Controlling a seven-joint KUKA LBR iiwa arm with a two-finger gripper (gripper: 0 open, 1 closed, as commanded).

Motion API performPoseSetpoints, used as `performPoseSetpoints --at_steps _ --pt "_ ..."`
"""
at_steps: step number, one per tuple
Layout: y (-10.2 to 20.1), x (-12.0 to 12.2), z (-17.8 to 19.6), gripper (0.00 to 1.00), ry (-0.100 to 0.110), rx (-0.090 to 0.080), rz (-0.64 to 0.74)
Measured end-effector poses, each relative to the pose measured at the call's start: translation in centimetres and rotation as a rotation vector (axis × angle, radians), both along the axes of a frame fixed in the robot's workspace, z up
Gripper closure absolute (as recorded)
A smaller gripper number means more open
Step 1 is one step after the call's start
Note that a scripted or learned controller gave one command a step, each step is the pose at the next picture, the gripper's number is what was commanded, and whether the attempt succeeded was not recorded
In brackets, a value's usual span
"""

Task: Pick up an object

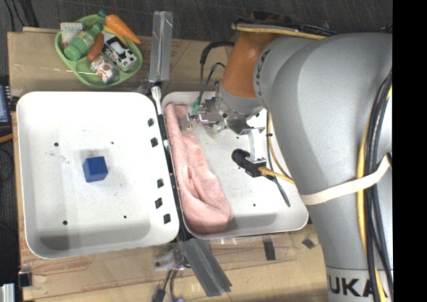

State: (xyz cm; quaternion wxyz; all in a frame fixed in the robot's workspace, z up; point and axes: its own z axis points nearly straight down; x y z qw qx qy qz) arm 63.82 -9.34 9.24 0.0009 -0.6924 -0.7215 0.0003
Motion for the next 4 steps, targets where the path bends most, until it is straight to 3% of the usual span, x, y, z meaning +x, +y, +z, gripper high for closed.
performPoseSetpoints --at_steps 1,2,4 --pt "-7.1 -2.6 3.7 0.00 0.001 -0.001 -0.152" --pt "0.1 -4.2 0.5 0.00 0.004 0.001 0.114" --pt "-2.9 -16.2 -0.1 0.00 0.001 0.001 0.197"
